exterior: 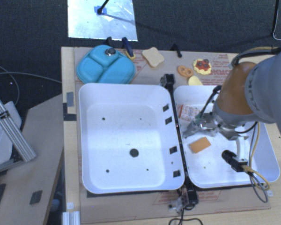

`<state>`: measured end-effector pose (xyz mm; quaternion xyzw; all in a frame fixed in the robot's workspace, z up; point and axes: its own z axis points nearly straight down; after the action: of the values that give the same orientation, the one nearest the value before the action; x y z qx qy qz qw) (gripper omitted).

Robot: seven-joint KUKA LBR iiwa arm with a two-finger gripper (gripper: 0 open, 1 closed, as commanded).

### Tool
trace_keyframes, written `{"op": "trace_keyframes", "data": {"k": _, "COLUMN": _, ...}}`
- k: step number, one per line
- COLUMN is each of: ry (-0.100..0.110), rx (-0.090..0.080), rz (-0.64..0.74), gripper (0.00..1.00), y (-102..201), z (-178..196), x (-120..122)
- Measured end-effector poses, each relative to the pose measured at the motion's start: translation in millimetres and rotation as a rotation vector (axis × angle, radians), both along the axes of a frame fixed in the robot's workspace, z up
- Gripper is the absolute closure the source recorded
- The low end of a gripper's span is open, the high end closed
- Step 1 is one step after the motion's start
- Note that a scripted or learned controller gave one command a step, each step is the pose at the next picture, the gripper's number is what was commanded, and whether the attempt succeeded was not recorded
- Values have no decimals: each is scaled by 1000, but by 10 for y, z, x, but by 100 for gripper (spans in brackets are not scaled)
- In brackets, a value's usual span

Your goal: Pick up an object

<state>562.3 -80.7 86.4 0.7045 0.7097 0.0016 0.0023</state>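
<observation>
In the right bin (267,165) lie an orange flat block (199,145) and, further back, a white and red packet (188,111). My gripper (195,127) hangs low over this bin, between the two. It is just above and left of the orange block and just in front of the packet. Nothing shows in its grasp. The grey arm with its orange band (236,90) comes in from the right and hides the bin's back right part.
The left bin (126,139) has a dark round spot (134,152) on its floor. Behind the bins lie a blue divided dish (106,65), a toast slice (153,56), a pretzel (184,71), a small tart (202,66) and a yellow piece (195,81). Cables trail at front right.
</observation>
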Motion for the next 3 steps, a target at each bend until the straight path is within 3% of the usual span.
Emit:
{"op": "trace_keyframes", "data": {"k": 1, "ry": 0, "rx": 0, "rz": -10, "gripper": 0, "y": -569, "z": -2, "x": 24}}
{"op": "trace_keyframes", "data": {"k": 2, "ry": -3, "rx": -1, "rz": 1, "gripper": 0, "y": -52, "z": 2, "x": 312}}
{"op": "trace_keyframes", "data": {"k": 3, "ry": -6, "rx": -3, "rz": -3, "gripper": 100, "y": -89, "z": 117, "x": 312}}
